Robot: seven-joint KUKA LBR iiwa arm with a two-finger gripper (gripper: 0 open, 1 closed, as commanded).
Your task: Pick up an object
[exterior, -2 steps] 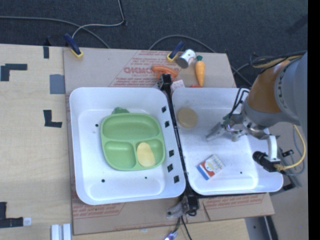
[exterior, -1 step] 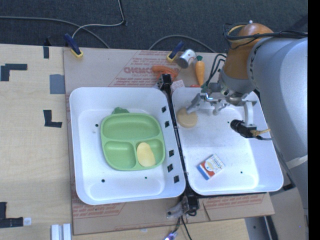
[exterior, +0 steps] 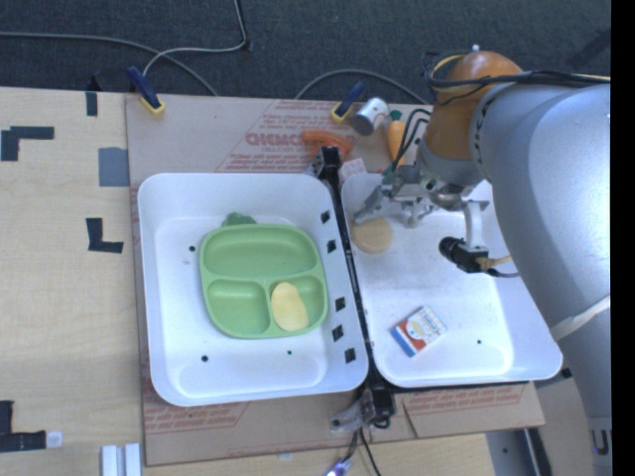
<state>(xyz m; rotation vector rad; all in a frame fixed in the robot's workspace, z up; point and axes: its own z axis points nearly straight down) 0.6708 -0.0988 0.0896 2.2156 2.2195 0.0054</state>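
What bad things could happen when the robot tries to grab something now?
The hand sits right at the round tan cookie-like disc, which lies close to the right white bin's left wall. The fingers might bump that wall, or push the flat disc along instead of lifting it. The disc looks thin, so it could slip out. The small white and blue card box lies farther off, so it probably stays safe.

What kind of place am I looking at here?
Probably a robotics lab test bench: a grey arm reaches over two white bins, holding a green tray and small box, with loose cables around.
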